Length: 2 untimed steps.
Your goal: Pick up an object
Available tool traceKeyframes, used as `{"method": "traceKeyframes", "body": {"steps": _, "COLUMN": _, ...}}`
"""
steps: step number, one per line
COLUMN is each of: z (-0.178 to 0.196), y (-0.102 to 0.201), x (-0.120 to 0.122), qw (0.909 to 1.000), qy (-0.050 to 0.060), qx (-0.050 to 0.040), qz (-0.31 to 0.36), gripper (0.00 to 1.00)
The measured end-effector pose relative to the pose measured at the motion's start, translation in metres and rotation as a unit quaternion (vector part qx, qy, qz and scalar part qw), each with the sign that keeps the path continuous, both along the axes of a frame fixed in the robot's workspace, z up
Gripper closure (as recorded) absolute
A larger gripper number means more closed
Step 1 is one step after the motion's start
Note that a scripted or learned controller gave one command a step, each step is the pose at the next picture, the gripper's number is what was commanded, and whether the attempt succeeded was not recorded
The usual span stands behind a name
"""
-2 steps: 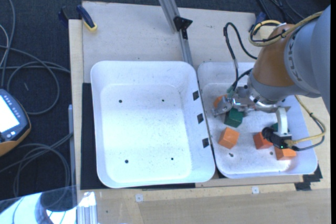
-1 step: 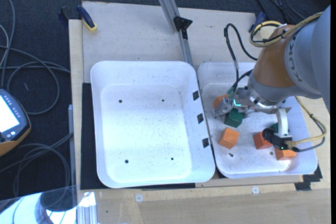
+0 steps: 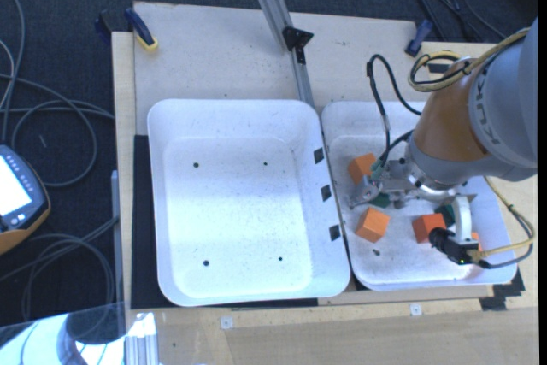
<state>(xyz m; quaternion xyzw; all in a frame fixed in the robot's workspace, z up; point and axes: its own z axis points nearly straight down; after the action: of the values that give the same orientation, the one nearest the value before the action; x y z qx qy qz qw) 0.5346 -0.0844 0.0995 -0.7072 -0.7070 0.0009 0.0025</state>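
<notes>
Dark carpet surrounds the pale wooden tabletop (image 3: 214, 38), with loose black cables (image 3: 51, 115) trailing over the floor on the left and a handheld screen device (image 3: 15, 199) lying at the left edge. Two blue clamps (image 3: 141, 28) grip the tabletop's far corners, and a slanted metal post (image 3: 272, 0) runs down from the top of the view to a black bracket near the seam between the bins.

Two shallow white bins sit side by side. The left bin (image 3: 171, 124) is the larger in view, its floor marked by a few small dark dots. The right bin (image 3: 342, 120) holds the objects. Small black clips line the wall where the two bins meet.

Three orange blocks lie in the right bin. One orange block (image 3: 361, 167) sits toward the far side, just left of the hand. A second orange block (image 3: 373, 224) lies nearer the front, tilted on a corner, below the hand. A third orange block (image 3: 428, 227) rests to the right, close beside a black fitting on the arm's cabling. Something small and green (image 3: 396, 200) shows near the hand, too obscured to identify.

The grey arm (image 3: 504, 107) with its orange band (image 3: 444, 132) reaches in from the right and covers much of the right bin. The hand (image 3: 376, 188) hangs low between the first two blocks; whether it is open or closed I cannot tell, and no block is visibly between its tips.
</notes>
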Motion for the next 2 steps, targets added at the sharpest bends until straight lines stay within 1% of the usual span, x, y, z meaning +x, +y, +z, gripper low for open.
{"method": "traceKeyframes", "body": {"steps": 1, "z": 0.0, "y": 0.002, "x": -0.034, "qw": 1.0, "qy": 0.0, "qx": 0.0, "qz": 0.0, "gripper": 0.0}}
{"method": "traceKeyframes", "body": {"steps": 2, "z": 0.001, "y": -0.003, "x": 0.053, "qw": 1.0, "qy": -0.006, "qx": -0.0018, "qz": 0.002, "gripper": 0.0}}
